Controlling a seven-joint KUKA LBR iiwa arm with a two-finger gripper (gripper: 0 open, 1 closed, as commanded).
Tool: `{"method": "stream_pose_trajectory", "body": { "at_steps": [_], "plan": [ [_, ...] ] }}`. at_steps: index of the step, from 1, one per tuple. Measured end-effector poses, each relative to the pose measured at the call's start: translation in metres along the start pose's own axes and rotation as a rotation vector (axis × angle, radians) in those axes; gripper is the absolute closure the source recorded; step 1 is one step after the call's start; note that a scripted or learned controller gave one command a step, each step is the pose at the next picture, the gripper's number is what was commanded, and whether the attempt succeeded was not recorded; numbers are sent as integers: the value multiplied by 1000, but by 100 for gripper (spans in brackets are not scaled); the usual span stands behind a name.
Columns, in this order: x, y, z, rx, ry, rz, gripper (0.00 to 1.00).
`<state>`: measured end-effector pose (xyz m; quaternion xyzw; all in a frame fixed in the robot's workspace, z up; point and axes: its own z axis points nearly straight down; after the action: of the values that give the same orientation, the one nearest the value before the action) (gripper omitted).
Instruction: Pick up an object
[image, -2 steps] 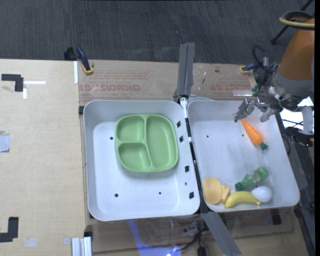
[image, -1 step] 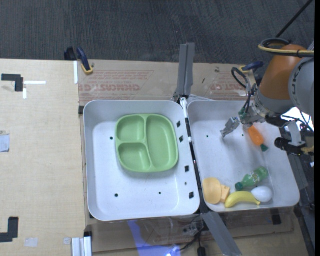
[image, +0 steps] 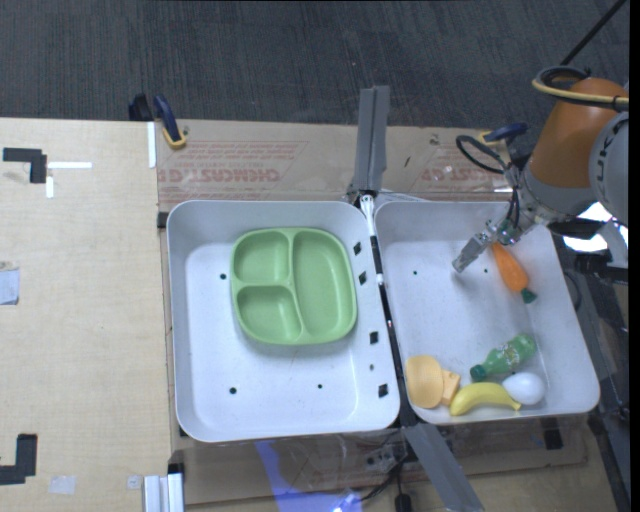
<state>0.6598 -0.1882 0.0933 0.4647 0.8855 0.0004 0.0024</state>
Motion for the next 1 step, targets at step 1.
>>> {"method": "stream_pose_trajectory", "body": {
  "at_steps": [1],
  "plan": [
    [-1, 1, -11, -4, -4, 3, 100]
  ]
}}
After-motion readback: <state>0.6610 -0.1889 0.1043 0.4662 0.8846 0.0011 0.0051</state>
